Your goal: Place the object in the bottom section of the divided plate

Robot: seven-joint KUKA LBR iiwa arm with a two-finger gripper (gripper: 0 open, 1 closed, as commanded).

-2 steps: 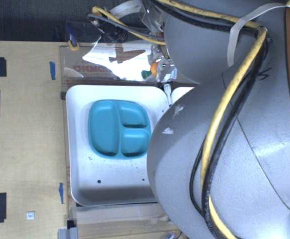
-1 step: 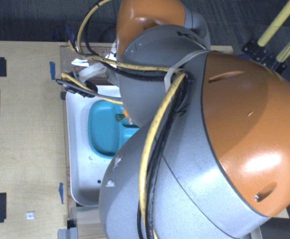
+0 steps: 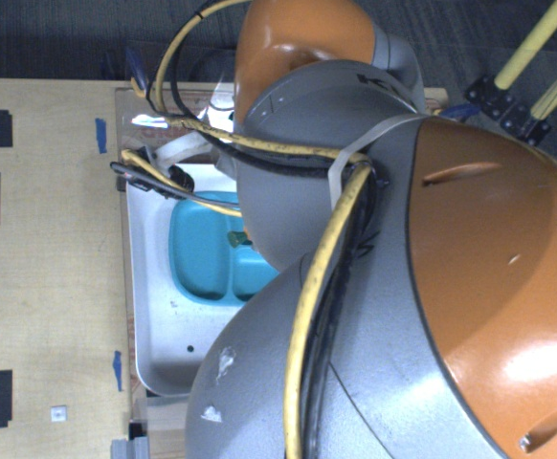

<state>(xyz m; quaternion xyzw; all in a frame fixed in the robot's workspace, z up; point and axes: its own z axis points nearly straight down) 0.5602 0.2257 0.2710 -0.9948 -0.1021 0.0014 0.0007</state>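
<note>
So the arm [image 3: 403, 285] is basically hogging the whole shot: grey shells, big orange band, and a yellow cable [image 3: 319, 266] looping down over it. Peeking out from under it along its left side is one white bin [image 3: 152, 304], sitting at the right edge of the pale wooden bench [image 3: 49, 256].

The blue divided plate [image 3: 202, 251] lies in that bin, towards the bin's upper end, and its right part is tucked under the arm. There's a small greenish object [image 3: 238, 240] on the plate, right where the arm's grey shell cuts across it. Honestly can't tell which section it's in, the dividers are mostly covered there.

As for the gripper: wide, narrow, or holding something, I can't tell from this angle, so how the object lies relative to it is anyone's guess too.

A bit of blue tape [image 3: 101, 134] sticks to the bench near the bin's top corner.
</note>
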